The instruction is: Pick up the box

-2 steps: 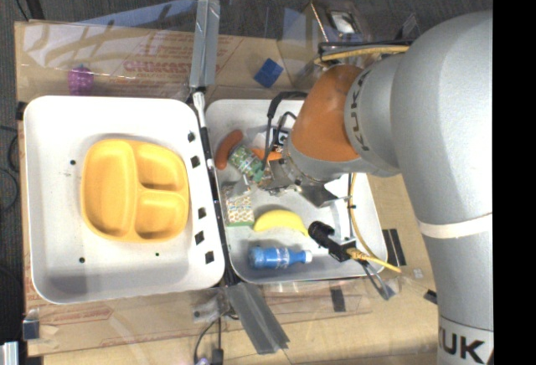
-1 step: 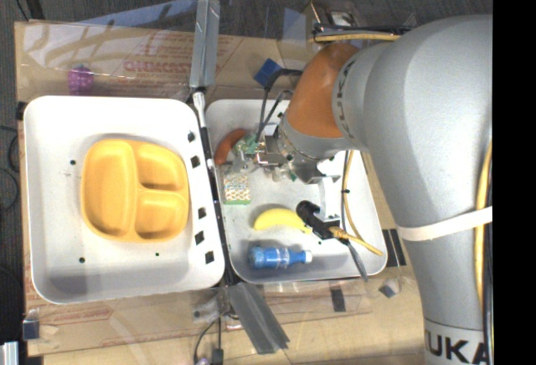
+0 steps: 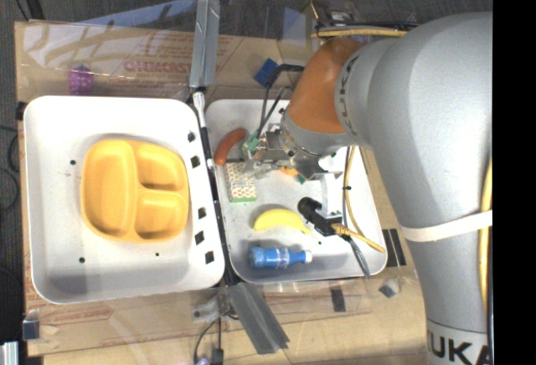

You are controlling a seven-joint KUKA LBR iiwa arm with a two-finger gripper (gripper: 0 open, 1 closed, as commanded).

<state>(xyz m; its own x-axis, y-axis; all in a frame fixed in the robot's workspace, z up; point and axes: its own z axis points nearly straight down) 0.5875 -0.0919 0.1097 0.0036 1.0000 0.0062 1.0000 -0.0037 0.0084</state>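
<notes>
Arm (image 3: 394,104) over right bin (image 3: 368,259), jaws' state unclear, perhaps touching patterned box (image 3: 240,182), banana (image 3: 279,220) nearby

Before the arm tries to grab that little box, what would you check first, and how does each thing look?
1. Box in view: ok, it lies in the right bin, near its left wall.
2. Gripper lined up with the box: cannot tell; it sits just above and right of it.
3. Box held: not ok, nothing shows between the jaws.
4. Neighbours: the sausage is close, so it may get bumped; the banana and blue bottle lie apart.
5. Yellow tray out of the way: ok, it is in the left bin.
</notes>
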